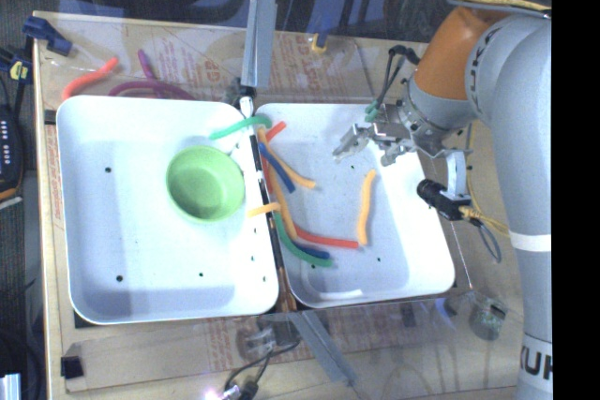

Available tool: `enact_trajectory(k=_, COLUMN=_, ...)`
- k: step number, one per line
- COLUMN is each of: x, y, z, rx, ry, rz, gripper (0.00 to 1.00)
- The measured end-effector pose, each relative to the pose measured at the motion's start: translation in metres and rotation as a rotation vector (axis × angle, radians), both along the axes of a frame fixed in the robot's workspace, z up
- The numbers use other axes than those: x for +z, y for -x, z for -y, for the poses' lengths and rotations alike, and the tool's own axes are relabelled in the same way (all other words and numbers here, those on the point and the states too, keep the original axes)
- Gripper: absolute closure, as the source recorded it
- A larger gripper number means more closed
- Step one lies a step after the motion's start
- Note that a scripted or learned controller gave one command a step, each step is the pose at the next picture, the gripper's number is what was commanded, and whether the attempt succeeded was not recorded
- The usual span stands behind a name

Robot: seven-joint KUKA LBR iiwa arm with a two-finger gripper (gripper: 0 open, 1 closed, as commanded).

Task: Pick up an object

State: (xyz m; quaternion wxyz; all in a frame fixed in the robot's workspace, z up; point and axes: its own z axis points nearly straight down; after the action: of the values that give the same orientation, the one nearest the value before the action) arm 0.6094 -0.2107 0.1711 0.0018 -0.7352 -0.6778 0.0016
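Orange strip (366, 206), slightly curved, lies lengthwise near the middle of the right bin (427, 269), on the bin floor and apart from the other pieces. Gripper (371, 143) sits above the far part of the same bin, just beyond the strip's far end; its two fingers (348, 143) are spread apart with nothing between them. Arm (487, 61) enters from the right, orange band above the wrist. Along the left wall of the right bin lies a cluster of thin strips: a blue strip (280, 175) and a second orange strip (292, 171) crossing at the far left, a red strip (328, 241) running rightward toward the near end of the first orange strip, and a green strip (305, 254) with a dark blue one beside it at the near left. A teal strip (234, 128) bridges the divider between the bins at the far side, and a short yellow-orange piece (263, 209) rests across the divider further toward the near side. Left bin (112, 286) holds a green bowl (205, 183), upright, toward its right-hand side. Beyond the left bin, on the bench (187, 56), lie a red-orange strip (91, 77) and a purple loop (150, 89).
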Motion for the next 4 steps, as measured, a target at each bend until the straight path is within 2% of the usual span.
enact_trajectory(k=1, x=-0.072, y=0.031, z=-0.004, rx=-0.045, ry=0.001, rz=0.000, gripper=0.00)
enact_trajectory(k=2, x=-0.078, y=0.055, z=-0.006, rx=0.056, ry=0.000, rz=0.007, gripper=0.00)
enact_trajectory(k=3, x=-0.078, y=0.096, z=-0.004, rx=0.121, ry=-0.001, rz=0.005, gripper=0.00)
enact_trajectory(k=4, x=-0.069, y=0.096, z=-0.004, rx=0.125, ry=0.000, rz=0.003, gripper=1.00)
